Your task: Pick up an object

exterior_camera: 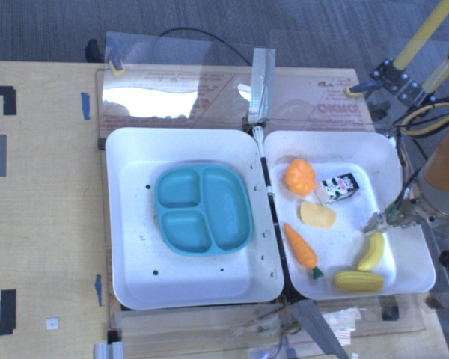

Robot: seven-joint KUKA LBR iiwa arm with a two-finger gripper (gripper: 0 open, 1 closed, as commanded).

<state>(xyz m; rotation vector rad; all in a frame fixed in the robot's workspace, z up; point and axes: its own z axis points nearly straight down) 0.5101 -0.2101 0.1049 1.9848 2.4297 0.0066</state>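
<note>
The gripper [377, 224] hangs low over the right side of the right bin [374, 146], reaching in from the arm's side of the bench; whether it is open or closed I cannot tell, since the tip is small and blurred against the white floor, and nothing can be seen held in it; the nearest candidate for the pick is the banana [372, 251], which lies just below the gripper in the camera view, its upper end almost under the tip, touching or nearly so, though I cannot tell which; its long axis runs steeply, from that upper end down and slightly left toward the bin's near wall, with a gentle curve; so the thing lies on the near side of the gripper, and a short shift that way along the fruit's length would bring the tip over its middle; to close across the narrow width, the grasp would, in my judgement, need to be set crosswise to that steep axis; a second yellow fruit, the lemon-like piece [358, 280], lies just beyond the banana's lower end, its long axis nearly level, close enough to crowd a grasp made too low; the other things stand well to the left of the gripper: the orange pumpkin [300, 176], the black-and-white carton [338, 188], the pale yellow slice [317, 215] and the carrot [301, 247]; the left bin [127, 223] holds a blue divided plate [203, 208] and plays no part in this reach
</note>
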